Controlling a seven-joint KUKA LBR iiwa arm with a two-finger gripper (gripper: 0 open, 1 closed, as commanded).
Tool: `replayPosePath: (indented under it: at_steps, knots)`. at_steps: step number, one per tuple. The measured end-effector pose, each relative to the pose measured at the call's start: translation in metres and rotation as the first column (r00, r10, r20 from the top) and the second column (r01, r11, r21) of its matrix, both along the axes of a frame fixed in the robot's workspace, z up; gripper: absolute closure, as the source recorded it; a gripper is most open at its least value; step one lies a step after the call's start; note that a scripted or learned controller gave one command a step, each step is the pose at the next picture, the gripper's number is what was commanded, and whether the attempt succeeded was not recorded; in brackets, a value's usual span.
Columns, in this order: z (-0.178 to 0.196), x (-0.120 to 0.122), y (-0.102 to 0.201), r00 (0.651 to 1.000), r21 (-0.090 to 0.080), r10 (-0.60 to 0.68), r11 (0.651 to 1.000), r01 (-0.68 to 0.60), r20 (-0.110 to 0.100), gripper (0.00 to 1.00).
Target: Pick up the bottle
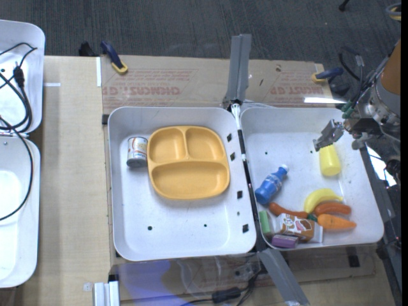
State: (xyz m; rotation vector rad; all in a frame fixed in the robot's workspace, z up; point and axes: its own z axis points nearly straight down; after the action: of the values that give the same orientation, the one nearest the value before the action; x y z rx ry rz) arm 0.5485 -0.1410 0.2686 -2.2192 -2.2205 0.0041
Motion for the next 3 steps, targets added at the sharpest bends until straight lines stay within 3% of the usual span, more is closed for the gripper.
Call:
replayPosePath:
  at_steps: [1, 2, 3]
  knots:
    - [-0.104, 0.009, 0.045, 0.994, 0.000, 0.114, 0.994, -0.114, 0.000, 0.00]
    - [-0.109, 0.018, 0.012, 0.989, 0.000, 0.148, 0.989, -0.148, 0.002, 0.00]
    - [-0.178, 0.010, 0.041, 0.981, 0.001, 0.193, 0.981, -0.193, 0.001, 0.00]
